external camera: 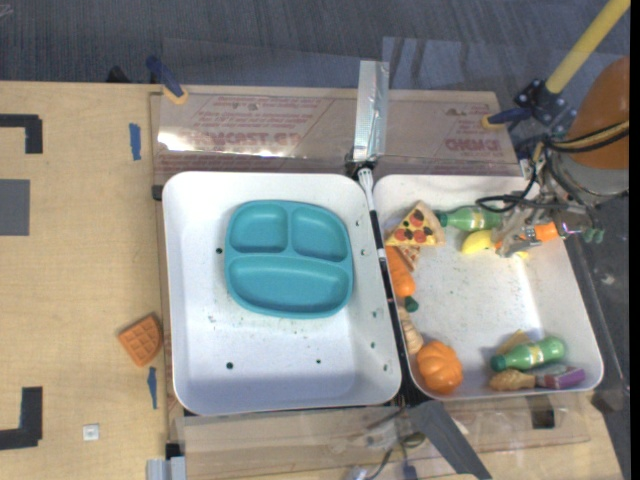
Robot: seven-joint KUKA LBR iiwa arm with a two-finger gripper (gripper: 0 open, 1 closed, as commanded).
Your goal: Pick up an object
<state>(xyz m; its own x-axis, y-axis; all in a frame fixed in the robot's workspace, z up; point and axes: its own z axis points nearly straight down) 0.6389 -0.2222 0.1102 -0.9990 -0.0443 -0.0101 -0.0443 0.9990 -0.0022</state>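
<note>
The left bin (pixel 200 348) holds a teal divided plate (pixel 290 258); the right bin (pixel 470 288) holds toy food — pizza slice (pixel 416 226), orange pumpkin (pixel 439 365), lemon (pixel 478 242). The claw (pixel 520 236) hangs low just beside the lemon — whether it grips anything I cannot tell, so the pick looks unfinished.

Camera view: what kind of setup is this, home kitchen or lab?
Most likely a robot lab pick-and-place bench, not a kitchen. Two shallow white bins, the left bin and right bin, sit on a taped wooden bench; the contents are toys, such as a plastic pizza slice and a teal divided plate.
</note>
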